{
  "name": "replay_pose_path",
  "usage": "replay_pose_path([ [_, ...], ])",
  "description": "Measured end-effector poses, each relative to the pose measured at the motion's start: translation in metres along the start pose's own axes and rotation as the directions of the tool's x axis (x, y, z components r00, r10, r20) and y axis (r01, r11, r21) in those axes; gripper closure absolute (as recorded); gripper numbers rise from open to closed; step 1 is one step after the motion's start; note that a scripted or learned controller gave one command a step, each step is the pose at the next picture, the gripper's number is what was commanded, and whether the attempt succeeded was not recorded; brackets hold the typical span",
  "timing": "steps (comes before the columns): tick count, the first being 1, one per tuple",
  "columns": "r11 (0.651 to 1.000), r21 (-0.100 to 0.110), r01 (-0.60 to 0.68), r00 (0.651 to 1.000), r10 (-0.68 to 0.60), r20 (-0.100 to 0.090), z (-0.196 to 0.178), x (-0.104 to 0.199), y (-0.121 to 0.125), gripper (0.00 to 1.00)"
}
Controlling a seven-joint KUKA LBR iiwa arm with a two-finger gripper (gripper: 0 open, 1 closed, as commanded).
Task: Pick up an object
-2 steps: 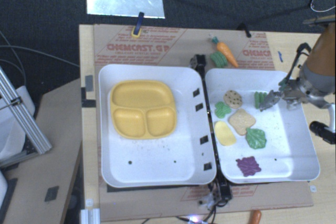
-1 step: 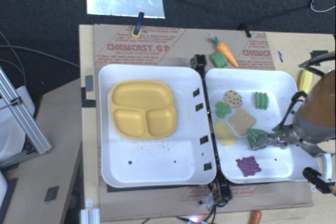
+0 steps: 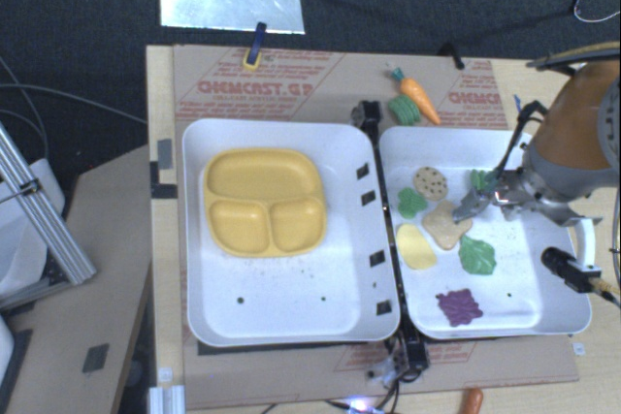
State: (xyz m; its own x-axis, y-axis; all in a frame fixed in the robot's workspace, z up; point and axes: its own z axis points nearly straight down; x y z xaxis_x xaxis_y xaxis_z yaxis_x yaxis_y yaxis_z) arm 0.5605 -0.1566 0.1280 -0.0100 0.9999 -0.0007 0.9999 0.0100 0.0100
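Note:
The right bin [image 3: 543, 305] holds several toy foods: a speckled cookie [image 3: 430, 181], a small green piece [image 3: 411, 202], a beige piece [image 3: 444, 228], a pale yellow piece [image 3: 417, 248], a green leafy piece [image 3: 477, 256] and purple grapes [image 3: 459, 306]. My gripper [image 3: 477, 202] reaches in from the right and is low over the bin, just above the right end of the beige piece. Another green piece [image 3: 479, 178] lies right behind it. I see nothing held in the gripper.
The left bin [image 3: 281, 305] carries a yellow divided plate [image 3: 264, 201]. A toy carrot [image 3: 421, 98] lies on the cardboard behind the right bin. A black part [image 3: 568, 269] juts over the right bin's right side.

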Motion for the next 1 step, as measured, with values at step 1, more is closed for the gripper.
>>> replay_pose_path([
  [1,1.0,0.002,0.001,1.0,-0.001,0.0,0.0429,0.0713,0.0456,0.0],
])
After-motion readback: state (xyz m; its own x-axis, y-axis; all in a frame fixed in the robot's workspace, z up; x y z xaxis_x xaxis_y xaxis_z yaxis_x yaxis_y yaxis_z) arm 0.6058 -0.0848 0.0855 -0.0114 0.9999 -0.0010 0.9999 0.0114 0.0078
